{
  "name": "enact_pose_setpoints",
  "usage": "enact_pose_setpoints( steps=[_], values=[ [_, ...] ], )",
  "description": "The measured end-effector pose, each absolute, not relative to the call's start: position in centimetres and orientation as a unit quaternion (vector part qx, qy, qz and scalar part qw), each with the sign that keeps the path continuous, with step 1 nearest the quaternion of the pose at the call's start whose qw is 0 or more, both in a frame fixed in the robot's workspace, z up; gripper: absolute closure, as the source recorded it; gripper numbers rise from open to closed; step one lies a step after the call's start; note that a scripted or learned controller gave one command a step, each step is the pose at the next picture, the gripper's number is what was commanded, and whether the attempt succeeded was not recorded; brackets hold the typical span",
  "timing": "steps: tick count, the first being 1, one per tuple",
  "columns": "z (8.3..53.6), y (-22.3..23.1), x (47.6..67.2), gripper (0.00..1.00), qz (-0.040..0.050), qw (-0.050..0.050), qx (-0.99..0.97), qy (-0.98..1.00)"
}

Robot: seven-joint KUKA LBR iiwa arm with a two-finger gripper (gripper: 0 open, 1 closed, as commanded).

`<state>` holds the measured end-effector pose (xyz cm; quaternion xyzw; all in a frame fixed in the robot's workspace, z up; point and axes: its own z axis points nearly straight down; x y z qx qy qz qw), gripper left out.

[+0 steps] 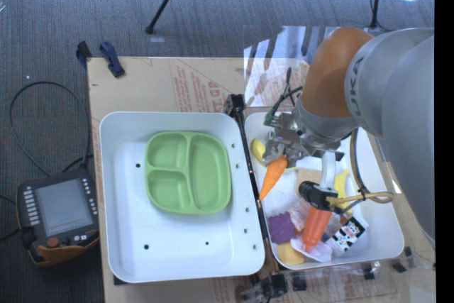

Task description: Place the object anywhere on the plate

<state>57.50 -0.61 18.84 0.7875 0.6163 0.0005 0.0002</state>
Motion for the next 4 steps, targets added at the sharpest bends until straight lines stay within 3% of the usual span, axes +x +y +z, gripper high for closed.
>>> enact_pose_setpoints(
  steps=[1, 2, 3, 4],
  values=[
    [18.66, -0.59, 57.33, 0.00, -0.0020, -0.002, 0.787, 0.617],
    [19.51, -0.53, 57.33, 1.00, -0.0034, -0.004, 0.786, 0.619],
    [19.48, -0.53, 57.32, 0.00, -0.0038, -0.004, 0.786, 0.619],
    [19.48, -0.53, 57.32, 0.00, -0.0038, -0.004, 0.786, 0.619]
  ],
)
